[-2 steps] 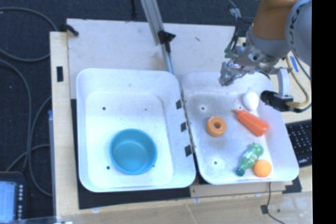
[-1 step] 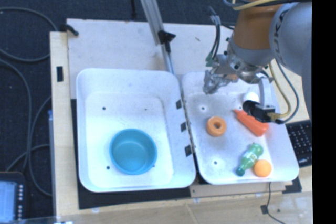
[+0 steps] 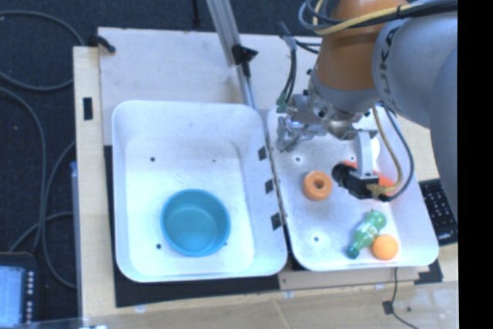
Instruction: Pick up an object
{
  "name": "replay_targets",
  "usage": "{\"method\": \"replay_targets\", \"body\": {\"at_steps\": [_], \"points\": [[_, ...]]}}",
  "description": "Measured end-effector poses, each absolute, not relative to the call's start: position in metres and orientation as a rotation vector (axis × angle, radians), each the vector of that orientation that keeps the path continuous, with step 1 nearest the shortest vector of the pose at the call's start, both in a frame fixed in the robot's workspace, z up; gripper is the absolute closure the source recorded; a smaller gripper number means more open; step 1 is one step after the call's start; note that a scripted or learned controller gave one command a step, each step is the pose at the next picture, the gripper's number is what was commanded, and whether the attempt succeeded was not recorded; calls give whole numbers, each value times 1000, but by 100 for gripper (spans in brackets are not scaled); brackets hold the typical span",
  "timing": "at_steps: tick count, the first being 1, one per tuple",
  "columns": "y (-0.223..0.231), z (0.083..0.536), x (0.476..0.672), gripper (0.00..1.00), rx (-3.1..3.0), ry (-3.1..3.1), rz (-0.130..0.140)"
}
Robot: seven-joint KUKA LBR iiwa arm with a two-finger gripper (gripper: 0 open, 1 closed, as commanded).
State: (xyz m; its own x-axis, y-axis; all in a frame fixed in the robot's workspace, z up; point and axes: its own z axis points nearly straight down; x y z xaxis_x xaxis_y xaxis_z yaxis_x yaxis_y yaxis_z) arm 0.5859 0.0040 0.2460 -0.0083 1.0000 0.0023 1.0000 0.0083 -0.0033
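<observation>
Tool over R bin, 10 o'clock corner; grip state can't tell. Orange ring at tool's 5 o'clock. Blue bowl in L bin, 6 o'clock side.

I count two shallow white bins on the one worktop. The left bin has one thing in it, a single blue bowl. The right bin has three: one orange ring, one green bottle and one orange ball. Four loose things altogether, each the only one of its kind.
</observation>
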Motion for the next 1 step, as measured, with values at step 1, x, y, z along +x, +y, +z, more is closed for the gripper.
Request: {"method": "replay_targets", "body": {"at_steps": [1], "points": [[48, 251, 572, 100, -2206, -2228, 1]]}}
